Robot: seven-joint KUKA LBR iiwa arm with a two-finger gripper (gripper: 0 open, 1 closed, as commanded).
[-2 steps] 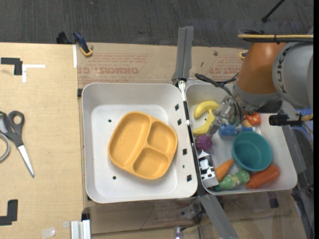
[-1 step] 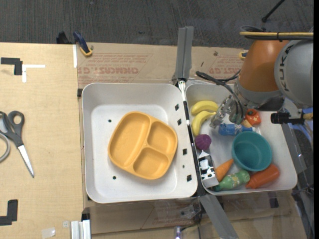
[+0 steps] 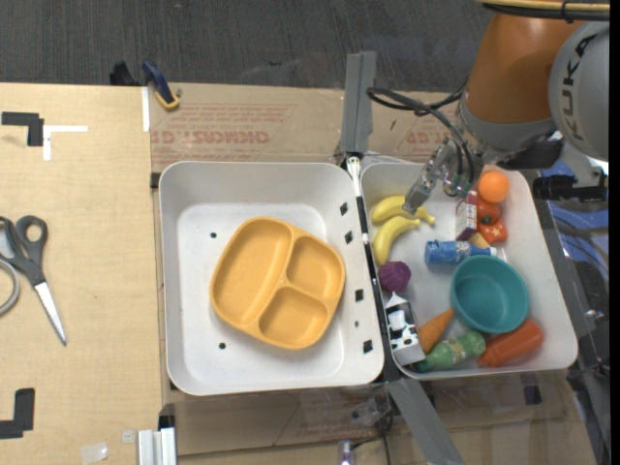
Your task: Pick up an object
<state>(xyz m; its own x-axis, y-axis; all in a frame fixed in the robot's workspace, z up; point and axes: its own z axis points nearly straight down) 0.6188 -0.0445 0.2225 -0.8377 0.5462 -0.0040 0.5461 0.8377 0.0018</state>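
Observation:
My gripper hangs over the far left part of the right bin, open, with nothing between its fingers. One fingertip is just above the yellow bananas. To its right lie an orange ball and a red toy. Toward the front are a blue can, a teal bowl, a purple fruit, a carrot, a green vegetable, an orange-red pepper and a black and white piece.
The left bin holds a yellow divided plate. Scissors lie on the wooden board at the far left. A blue clamp sits behind the left bin. A grey post rises between the bins.

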